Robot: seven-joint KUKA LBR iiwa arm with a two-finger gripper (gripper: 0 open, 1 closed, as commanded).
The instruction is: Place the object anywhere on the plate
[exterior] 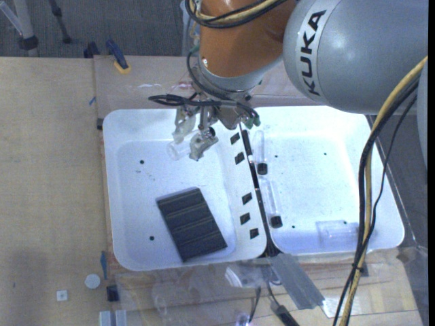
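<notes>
The grey arm with the orange band (238, 19) reaches in from the right and hangs over the far part of the left shallow white bin (115, 182). Its pincer (192, 138) points down above the bare white floor of that bin, well apart from the dark ribbed rectangular plate (192, 224), which lies flat and a little turned in the near part of the same bin. I judge the plate was put there as the target, on open floor where a thing can be lowered onto it from above.

Whether the pincer is released or clenched I cannot tell, and I also cannot tell if something sits between its tips. The parts there are pale and glossy against a white floor, and the light washes them out. A thing of clear plastic would be very hard to see in this place.

The object of the task I cannot name with certainty. One candidate is the clear plastic piece (336, 231) that lies in the near part of the right shallow white bin (380, 182), far from the plate; its edges are faint.

The big body of the arm covers the far rim of both bins, and cables (367, 182) cross the right bin. The wooden desk (47, 182) carries small bits at its near edge, too small to identify.
</notes>
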